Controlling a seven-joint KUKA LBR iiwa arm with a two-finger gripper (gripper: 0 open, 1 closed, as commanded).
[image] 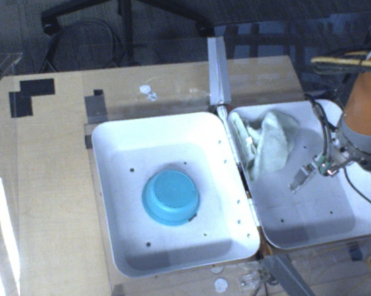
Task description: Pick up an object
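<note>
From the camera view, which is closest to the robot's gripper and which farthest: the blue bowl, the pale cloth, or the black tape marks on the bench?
1. Pale cloth, same right bin as the gripper.
2. Blue bowl, left bin.
3. Black tape marks, bench's far left corner.

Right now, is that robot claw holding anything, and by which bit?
Nothing is held: the gripper hangs over bare floor of the right bin, beside the crumpled cloth.

The arm (pixel 370 109) is cut off by the right edge of the frame, so only its orange band and wrist show. The pincer (pixel 302 177) at centre right is small and blurred; whether its fingers are apart cannot be told. The pale cloth (pixel 271 141) in the right bin (pixel 318 225) is crumpled, its folds hiding what lies beneath. The blue bowl (pixel 171 196) covers part of the left bin (pixel 119 186) floor. At the top, the chair base (pixel 126 6) runs out of the frame.
</note>
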